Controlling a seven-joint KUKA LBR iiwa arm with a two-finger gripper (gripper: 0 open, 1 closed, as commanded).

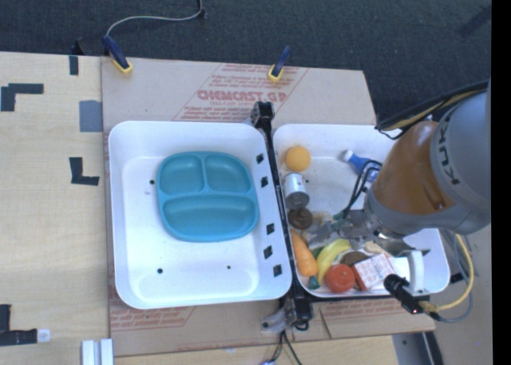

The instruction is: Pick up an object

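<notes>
The right bin (319,141) holds a jumble of small items. An orange ball (297,157) lies at its far left, with a silver can (295,191) and a dark brown round piece (301,216) just below it. Nearer the front lie a carrot (303,255), a yellow banana (331,253), a red tomato (340,278) and a red-and-white box (374,270). A blue-and-white bottle (359,162) pokes out beside the arm. My gripper (335,232) hangs low over the pile, just above the banana and right of the brown piece.
In the left bin (128,196) a blue divided plate (207,196) rests near the middle. The arm's orange band and grey body (427,180) cover the right bin's right half. A black divider (271,196) runs between the bins. Yellow clamps (118,56) hold the cardboard at the back.
</notes>
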